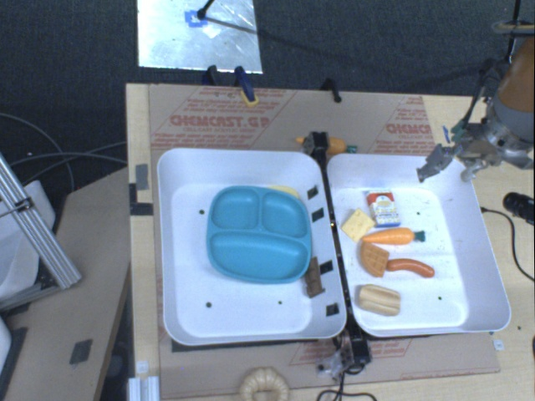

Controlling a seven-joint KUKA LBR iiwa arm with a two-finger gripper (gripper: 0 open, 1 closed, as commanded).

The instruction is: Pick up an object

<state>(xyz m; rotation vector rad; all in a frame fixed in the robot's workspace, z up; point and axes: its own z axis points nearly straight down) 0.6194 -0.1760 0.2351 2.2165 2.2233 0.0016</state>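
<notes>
Nothing has been picked up yet, as far as I can see from here. The gripper point(450, 161) hangs over the far right corner of the right bin point(485, 299), up near its back rim, and its two dark fingers stand apart with nothing between them.

All the things it might take lie in the middle of that bin, well short of where the arm is. Nearest the back edge is a small carton point(384, 208) with a red top. Just beside it, toward the divider between the bins, is a yellow cheese slice point(359, 224). In front of those lies a carrot point(393, 236), its green tip pointing to the right rim. Below it sit a brown cracker point(374, 260) and a sausage point(409, 266), close together, and nearest the front edge is a bread roll point(379, 299).

The left bin point(180, 249) holds a blue divided plate point(257, 233) in its middle, with a small brown piece point(314, 277) at the plate's near right corner, against the divider.

So I judge the whole job is still ahead: choosing one item, coming down over it, closing and lifting. The carton is closest to the gripper, though which item it will go for I cannot say.
</notes>
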